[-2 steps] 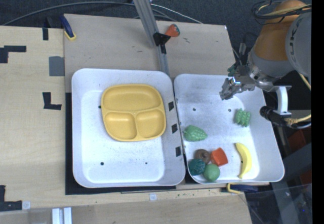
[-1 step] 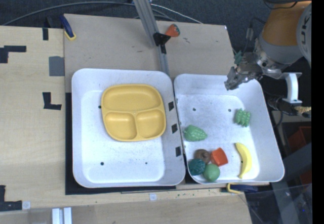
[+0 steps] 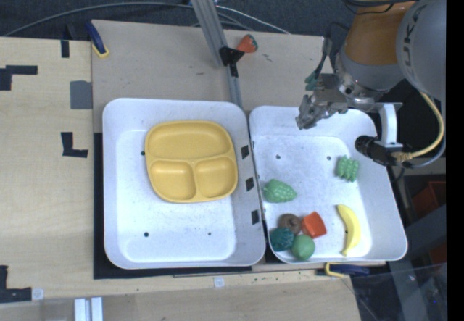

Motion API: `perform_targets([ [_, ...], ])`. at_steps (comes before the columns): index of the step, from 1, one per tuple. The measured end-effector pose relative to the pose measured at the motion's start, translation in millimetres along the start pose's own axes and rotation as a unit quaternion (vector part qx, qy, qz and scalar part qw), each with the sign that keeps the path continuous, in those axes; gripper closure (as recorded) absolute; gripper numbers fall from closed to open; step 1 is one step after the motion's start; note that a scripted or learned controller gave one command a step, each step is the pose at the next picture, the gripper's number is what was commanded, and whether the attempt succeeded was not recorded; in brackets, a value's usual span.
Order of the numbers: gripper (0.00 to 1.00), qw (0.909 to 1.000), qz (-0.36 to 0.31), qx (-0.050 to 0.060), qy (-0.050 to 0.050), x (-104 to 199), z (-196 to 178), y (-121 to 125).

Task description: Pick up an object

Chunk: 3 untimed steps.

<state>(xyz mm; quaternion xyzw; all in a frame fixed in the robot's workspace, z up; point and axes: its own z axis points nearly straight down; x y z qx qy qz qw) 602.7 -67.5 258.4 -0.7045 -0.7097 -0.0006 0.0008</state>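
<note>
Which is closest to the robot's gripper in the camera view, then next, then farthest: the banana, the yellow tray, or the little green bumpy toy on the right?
From the gripper:
1. Green bumpy toy, right bin, right side.
2. Banana, right bin, bottom right corner.
3. Yellow tray, left bin.

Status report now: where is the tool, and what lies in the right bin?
Tool above right bin's far rim, nothing seen in it. Banana, green pieces, orange block lie loose near front. Path down unobstructed.

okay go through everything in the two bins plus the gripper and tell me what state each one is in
gripper: above the right bin's far edge, nothing visibly held
yellow tray: flat in the left bin, compartments bare
banana: lying in the right bin
orange block: lying in the near cluster
green leafy toy: lying alone
</note>
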Motion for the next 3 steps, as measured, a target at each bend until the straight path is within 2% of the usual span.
perform_targets([
  [1, 1.00, 1.0000, 0.000, 0.000, 0.000, 56.4, 1.2, 2.4],
  [2, 1.00, 1.0000, 0.000, 0.001, 0.000, 115.1, 6.0, -9.3],
  [3, 1.00, 1.0000, 0.001, 0.002, -0.001, 158.7, 16.9, -12.0],
])
